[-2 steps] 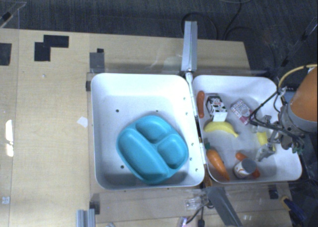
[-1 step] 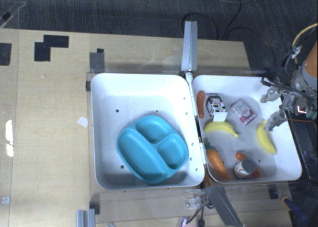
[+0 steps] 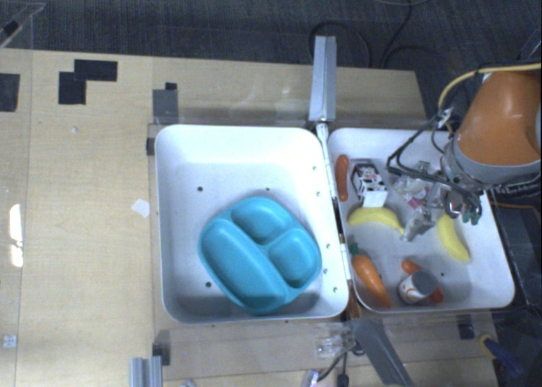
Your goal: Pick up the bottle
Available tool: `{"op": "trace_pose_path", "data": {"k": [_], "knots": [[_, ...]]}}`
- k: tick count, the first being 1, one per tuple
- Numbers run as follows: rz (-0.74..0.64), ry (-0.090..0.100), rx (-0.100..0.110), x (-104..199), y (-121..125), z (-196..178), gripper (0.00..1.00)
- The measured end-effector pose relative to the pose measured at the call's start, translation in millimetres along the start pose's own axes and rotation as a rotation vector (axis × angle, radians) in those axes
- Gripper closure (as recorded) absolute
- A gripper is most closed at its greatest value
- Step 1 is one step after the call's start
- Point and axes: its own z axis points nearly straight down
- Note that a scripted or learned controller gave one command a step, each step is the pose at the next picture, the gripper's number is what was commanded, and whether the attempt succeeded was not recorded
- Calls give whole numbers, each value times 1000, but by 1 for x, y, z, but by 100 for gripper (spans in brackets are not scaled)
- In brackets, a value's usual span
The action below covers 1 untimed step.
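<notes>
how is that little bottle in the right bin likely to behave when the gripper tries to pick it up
The bottle looks short with a rounded body, so it may roll or slip aside if the fingers close off-centre. It sits close to the carrot, so a nudge could knock the two together. It looks small, so probably light; whether it is stiff or squashy I cannot tell.

- A shallow white left bin [image 3: 169, 207] holds a turquoise plastic plate with three compartments [image 3: 261, 252], lying toward the near side.
- A shallow white right bin [image 3: 500, 288] sits just beside it, across a thin divider.
- A slim orange-red sausage-shaped toy [image 3: 342, 176] lies along the right bin's left wall.
- A curved yellow plastic banana [image 3: 377, 218] lies near the bin's middle.
- A second yellow banana [image 3: 454, 239] lies further right.
- An orange plastic carrot [image 3: 370, 279] rests in the near left corner.
- A light wooden bench [image 3: 76, 233] bears black tape marks [image 3: 83, 80].
</notes>
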Motion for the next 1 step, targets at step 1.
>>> {"op": "trace_pose_path", "data": {"k": [1], "knots": [[-206,-3,6,-5,34,24,0]]}}
